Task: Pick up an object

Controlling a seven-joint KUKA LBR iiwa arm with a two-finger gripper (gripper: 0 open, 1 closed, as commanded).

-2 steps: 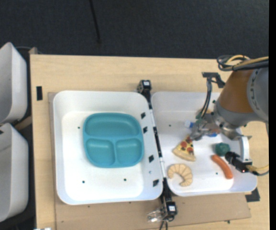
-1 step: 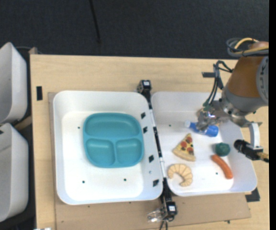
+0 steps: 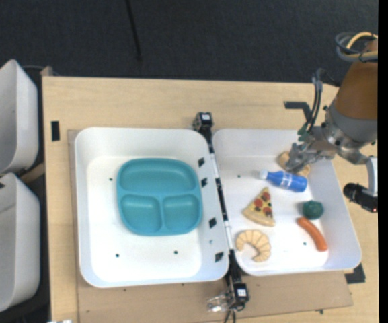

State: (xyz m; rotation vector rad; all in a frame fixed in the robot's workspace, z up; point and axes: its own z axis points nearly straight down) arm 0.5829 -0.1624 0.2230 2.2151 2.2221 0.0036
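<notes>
The right bin [image 3: 247, 147] holds a blue and white bottle [image 3: 284, 180] lying on its side, a pizza slice [image 3: 260, 208], a croissant [image 3: 255, 243], a dark green round toy [image 3: 312, 209] and an orange-red sausage [image 3: 313, 234]. A tan object [image 3: 286, 159] lies at the bin's back right, partly hidden under the gripper. My gripper [image 3: 301, 155] is low over that tan object, just behind the bottle's cap end. The arm [image 3: 356, 103] comes in from the right.
The left bin [image 3: 99, 147] contains a teal divided plate [image 3: 159, 195]. A clamp [image 3: 202, 121] sits at the back of the rim between the bins, another [image 3: 228, 298] at the front. White shapes [image 3: 2, 180] stand left of the bench.
</notes>
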